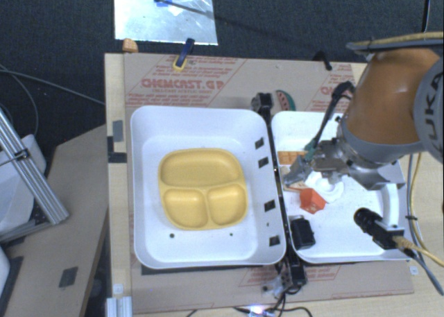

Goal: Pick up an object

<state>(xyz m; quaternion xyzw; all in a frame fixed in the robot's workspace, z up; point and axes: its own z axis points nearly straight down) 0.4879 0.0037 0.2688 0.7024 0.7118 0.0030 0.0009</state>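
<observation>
My gripper [302, 170] hangs low over the left part of the right bin [347, 250], under the grey and orange arm. Right beside it lie a white crumpled thing [327, 189] and a small orange block [312, 202]. An orange-brown piece [290, 158] lies just left of the gripper by the bin's wall. Near the bin's front left corner sits a black boxy thing [302, 232]. The arm hides much of the bin's right and back. I cannot make out anything held in the gripper.
The left bin [149, 239] holds a yellow divided plate [203, 187] in its middle. Black clips line the wall between the two bins. Behind the bins, a yellow-and-blue clip [183, 55] lies on the cardboard, and a shiny sheet lies farther back.
</observation>
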